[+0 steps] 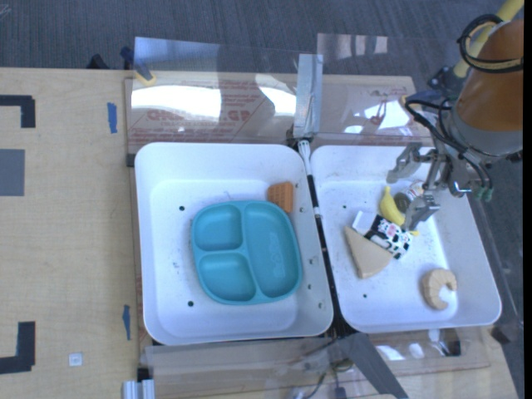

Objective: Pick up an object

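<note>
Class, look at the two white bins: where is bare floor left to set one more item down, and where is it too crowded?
Left bin: bare strips left of and behind the blue divided plate, up to the orange block. Right bin: free near its front left corner, between the beige wedge and the croissant. Crowded around the gripper, banana and black-and-white toy.

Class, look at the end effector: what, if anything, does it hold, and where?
Cannot be told. The end effector hangs by the banana in the right bin; no hold shows.
</note>
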{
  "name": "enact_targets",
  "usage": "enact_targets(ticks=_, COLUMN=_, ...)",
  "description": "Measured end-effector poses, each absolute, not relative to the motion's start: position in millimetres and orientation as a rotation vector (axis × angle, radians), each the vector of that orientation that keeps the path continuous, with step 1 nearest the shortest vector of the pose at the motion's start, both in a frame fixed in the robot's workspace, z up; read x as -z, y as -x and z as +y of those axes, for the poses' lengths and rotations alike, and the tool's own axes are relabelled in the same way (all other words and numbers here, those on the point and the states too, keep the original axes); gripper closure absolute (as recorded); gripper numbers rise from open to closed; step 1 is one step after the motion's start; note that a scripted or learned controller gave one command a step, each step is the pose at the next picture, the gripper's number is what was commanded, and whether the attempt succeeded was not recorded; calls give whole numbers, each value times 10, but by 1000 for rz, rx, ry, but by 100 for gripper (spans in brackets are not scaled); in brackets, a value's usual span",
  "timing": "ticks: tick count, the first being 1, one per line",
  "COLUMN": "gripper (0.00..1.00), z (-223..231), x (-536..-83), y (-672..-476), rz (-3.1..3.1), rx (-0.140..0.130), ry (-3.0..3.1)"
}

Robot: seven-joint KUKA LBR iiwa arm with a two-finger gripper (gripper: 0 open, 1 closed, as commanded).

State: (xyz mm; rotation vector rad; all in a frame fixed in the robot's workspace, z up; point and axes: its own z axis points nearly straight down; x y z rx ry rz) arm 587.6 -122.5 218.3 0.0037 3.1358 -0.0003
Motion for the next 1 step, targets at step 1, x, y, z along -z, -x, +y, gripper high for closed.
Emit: enact_targets(ticks=1, gripper=0, z=-1577, x=-940, y=-6593, rz=3094, rx=-1, ry=-590)
